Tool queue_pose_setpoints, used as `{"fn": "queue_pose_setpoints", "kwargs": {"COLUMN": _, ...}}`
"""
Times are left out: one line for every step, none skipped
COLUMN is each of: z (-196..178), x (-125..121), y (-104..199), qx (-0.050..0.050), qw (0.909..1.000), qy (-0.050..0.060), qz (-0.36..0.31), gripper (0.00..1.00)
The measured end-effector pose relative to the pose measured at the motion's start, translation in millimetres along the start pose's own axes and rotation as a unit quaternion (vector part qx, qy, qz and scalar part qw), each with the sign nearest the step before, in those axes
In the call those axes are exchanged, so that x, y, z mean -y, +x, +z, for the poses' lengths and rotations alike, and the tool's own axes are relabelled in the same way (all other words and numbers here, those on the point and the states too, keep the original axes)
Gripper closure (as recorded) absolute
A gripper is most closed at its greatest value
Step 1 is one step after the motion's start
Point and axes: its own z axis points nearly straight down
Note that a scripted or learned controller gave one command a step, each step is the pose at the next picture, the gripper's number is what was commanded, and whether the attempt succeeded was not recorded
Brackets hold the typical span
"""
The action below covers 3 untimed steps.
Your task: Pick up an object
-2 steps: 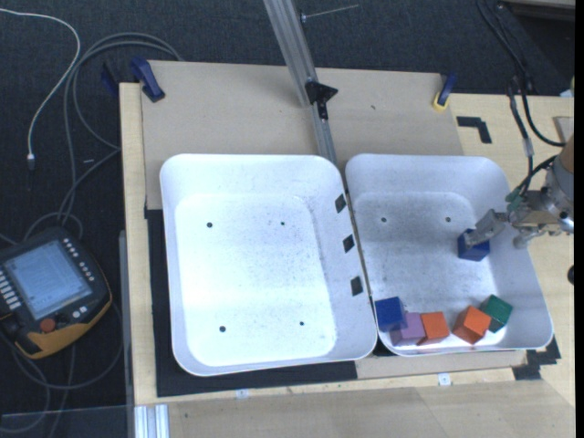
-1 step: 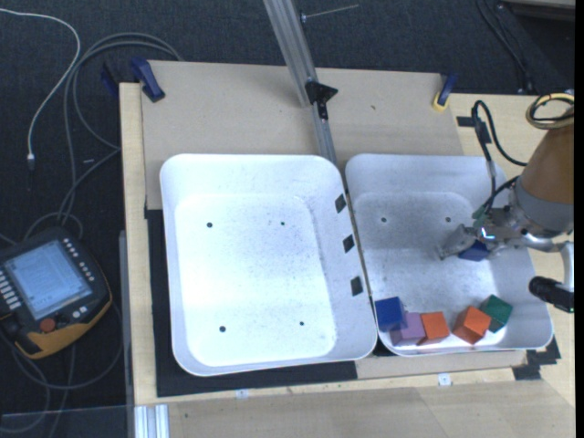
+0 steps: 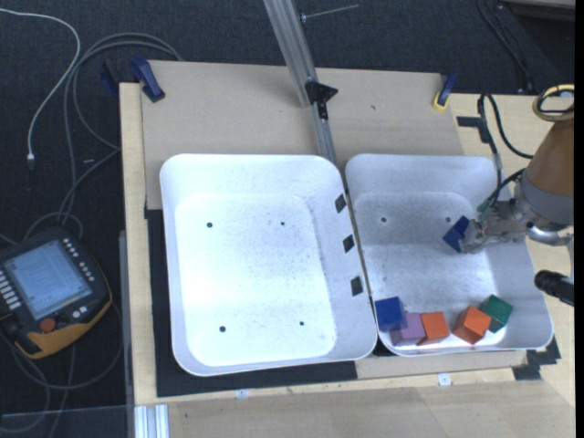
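1. Reaching into the right bin [image 3: 429, 167], my gripper [image 3: 478, 234] is beside a blue block [image 3: 456, 234]
2. Block lies just left of it, touching
3. Grip state: cannot tell

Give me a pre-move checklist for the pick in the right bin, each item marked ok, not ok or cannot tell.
1. Pincer is over the right bin, not the left bin: ok.
2. A target lies at the pincer, the blue block beside its tip: ok.
3. Blue block is actually between the fingers: cannot tell; the tip is small and blurred.
4. Blue block stands apart from the other blocks: ok; the second blue block, purple block, two orange blocks and green block sit along the near wall.
5. Blue block is off the bin floor: cannot tell.
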Motion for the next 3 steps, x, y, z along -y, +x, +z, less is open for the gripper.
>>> {"fn": "queue_pose_setpoints", "kwargs": {"z": 0.7, "x": 0.2, "y": 0.1, "qx": 0.000, "qw": 1.0000, "qy": 0.000, "qz": 0.000, "gripper": 0.00}}
{"fn": "queue_pose_setpoints", "kwargs": {"z": 11.7, "x": -42.7, "y": 27.9, "qx": 0.001, "qw": 1.0000, "qy": -0.001, "qz": -0.002, "gripper": 0.00}}
{"fn": "queue_pose_setpoints", "kwargs": {"z": 11.5, "x": -21.6, "y": 62.4, "qx": -0.001, "qw": 1.0000, "qy": 0.003, "qz": 0.000, "gripper": 0.00}}
